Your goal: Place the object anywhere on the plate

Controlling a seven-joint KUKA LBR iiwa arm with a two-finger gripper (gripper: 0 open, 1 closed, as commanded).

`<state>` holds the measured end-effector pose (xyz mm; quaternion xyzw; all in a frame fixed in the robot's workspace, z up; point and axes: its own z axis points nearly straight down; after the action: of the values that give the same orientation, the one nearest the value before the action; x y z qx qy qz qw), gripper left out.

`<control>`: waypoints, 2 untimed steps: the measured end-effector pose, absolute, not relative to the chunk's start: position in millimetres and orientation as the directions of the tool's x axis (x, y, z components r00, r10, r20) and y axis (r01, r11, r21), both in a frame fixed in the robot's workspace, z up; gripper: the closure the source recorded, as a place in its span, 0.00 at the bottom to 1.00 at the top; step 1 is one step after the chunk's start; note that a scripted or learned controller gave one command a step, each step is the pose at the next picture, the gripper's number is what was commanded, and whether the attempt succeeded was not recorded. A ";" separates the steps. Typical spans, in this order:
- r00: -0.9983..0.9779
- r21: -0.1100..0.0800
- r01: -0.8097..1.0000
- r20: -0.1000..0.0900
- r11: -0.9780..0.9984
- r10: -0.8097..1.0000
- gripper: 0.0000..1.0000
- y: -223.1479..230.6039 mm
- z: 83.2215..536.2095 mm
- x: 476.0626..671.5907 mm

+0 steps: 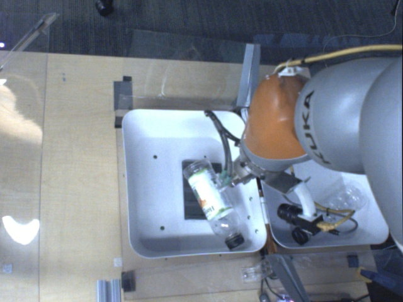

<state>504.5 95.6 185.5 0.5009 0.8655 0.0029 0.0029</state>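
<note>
Arm (343,115): grey, enters from the right of the camera view and covers the divide between the two bins.
Orange band (274,121): sits above the wrist, over the right wall of the left bin.
Gripper (228,178): low inside the left bin, at its right side, right against the upper end of the bottle.
Gripper state: cannot be determined; the wrist hides the tip, and neither a released nor a clenched condition can be read.
Bottle (208,195): clear plastic with a green and white label, lying on its side in the left bin. It runs diagonally, with the dark cap end pointing to the bin's near right corner.
Plate (191,205): dark, flat and square, on the floor of the left bin near its centre.
Bottle to plate: the labelled body rests across the right part of the plate; the neck and cap extend past the plate's edge onto the white bin floor.
Left bin (148,168): white and shallow, holding the plate and the bottle.
Right bin (375,230): white, partly covered by the arm.
Clear plastic item (345,199): crumpled and transparent, lying in the right bin.
Bench (75,168): pale wood, bearing both bins.
</note>
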 end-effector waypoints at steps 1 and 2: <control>-0.522 0.043 0.851 -0.020 0.523 0.852 1.00 112.8 152.2 512.5; -0.391 0.026 0.920 -0.003 0.391 0.920 1.00 188.6 96.4 494.8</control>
<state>494.8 188.6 96.4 0.5516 0.8340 0.0103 0.0084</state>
